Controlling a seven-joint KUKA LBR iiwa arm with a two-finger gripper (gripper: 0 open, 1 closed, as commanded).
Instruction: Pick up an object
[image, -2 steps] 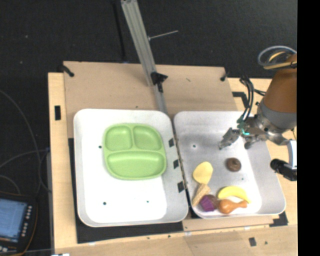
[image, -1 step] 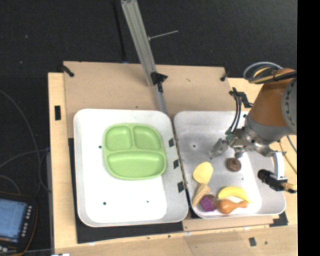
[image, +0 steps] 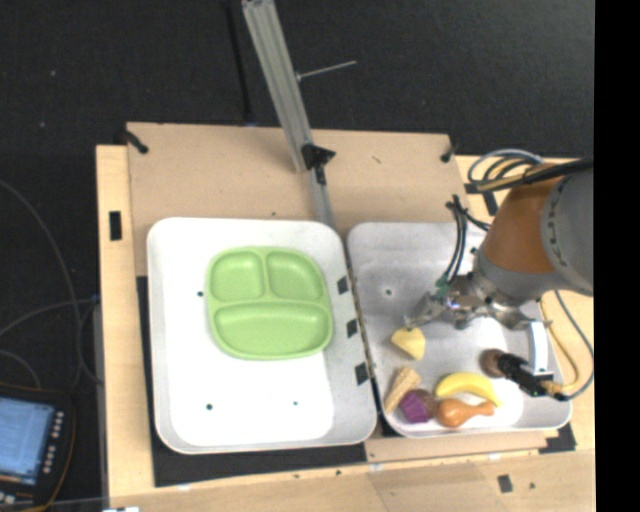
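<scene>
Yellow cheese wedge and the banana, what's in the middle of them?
Nothing: camera view shows bare white bin floor between the cheese wedge and the banana.

Left bin (image: 180, 400) holds a divided plate (image: 269, 304) toward 12 o'clock. Right bin (image: 385, 260): toy foods (image: 445, 395) clustered at 6 o'clock (hand (image: 440, 305) just above, 12 o'clock side).

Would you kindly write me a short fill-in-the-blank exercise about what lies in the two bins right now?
1. The green plate lies in the ____ bin.
2. The plate is divided into ____ compartments.
3. The banana lies in the right bin and its colour is ____.
4. The gripper hangs over the ____ bin.

Missing words: left; three; yellow; right
</scene>
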